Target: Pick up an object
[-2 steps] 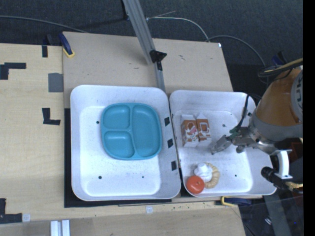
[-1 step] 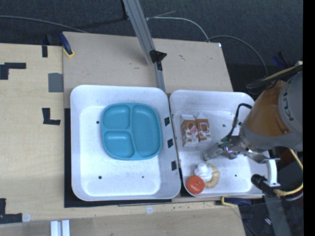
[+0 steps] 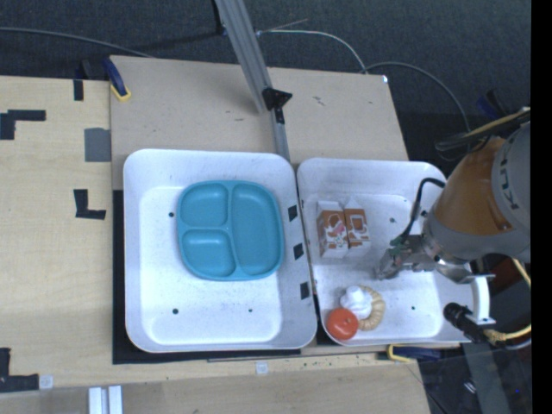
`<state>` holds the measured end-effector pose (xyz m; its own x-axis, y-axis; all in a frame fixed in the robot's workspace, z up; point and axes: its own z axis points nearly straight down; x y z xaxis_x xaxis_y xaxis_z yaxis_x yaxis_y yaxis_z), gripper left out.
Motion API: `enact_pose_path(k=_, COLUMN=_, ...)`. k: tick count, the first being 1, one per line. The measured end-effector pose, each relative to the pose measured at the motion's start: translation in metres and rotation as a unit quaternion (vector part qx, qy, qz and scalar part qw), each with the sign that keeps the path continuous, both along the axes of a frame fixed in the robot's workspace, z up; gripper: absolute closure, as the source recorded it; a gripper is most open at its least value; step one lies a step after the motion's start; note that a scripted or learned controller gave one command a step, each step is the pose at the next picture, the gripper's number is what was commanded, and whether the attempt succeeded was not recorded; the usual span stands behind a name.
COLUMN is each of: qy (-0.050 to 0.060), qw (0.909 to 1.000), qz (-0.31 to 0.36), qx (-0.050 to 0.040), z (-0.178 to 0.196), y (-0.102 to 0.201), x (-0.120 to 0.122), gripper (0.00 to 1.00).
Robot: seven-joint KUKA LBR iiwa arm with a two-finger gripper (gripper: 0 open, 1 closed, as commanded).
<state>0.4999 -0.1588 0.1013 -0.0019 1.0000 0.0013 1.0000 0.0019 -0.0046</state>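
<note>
In the right bin (image 3: pixel 392 175) lie two small brown and white packets (image 3: pixel 342 228) side by side near its left wall. A round pastry with white topping (image 3: pixel 362 305) and a red ball-like object (image 3: pixel 342 324) sit at the bin's near edge. My gripper (image 3: pixel 392 261) hangs low over the bin floor, right of the packets and above the pastry, touching none of them. The grey and orange arm (image 3: pixel 474 205) reaches in from the right.
The left bin (image 3: pixel 151 317) holds a blue divided plate (image 3: pixel 231 229). A metal post (image 3: pixel 250 46) slants down to the bins' far edge. Cables (image 3: pixel 345 50) run along the dark floor behind the bench.
</note>
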Motion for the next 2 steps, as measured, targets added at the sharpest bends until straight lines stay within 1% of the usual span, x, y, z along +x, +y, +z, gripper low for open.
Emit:
enact_pose_path(k=1, qy=-0.004, qw=1.0000, qz=0.000, qx=-0.0014, z=0.062, y=-0.003, x=0.003, gripper=1.00)
enact_pose_path(k=2, qy=-0.004, qw=1.0000, qz=0.000, qx=-0.0013, z=0.104, y=-0.005, x=0.002, gripper=1.00)
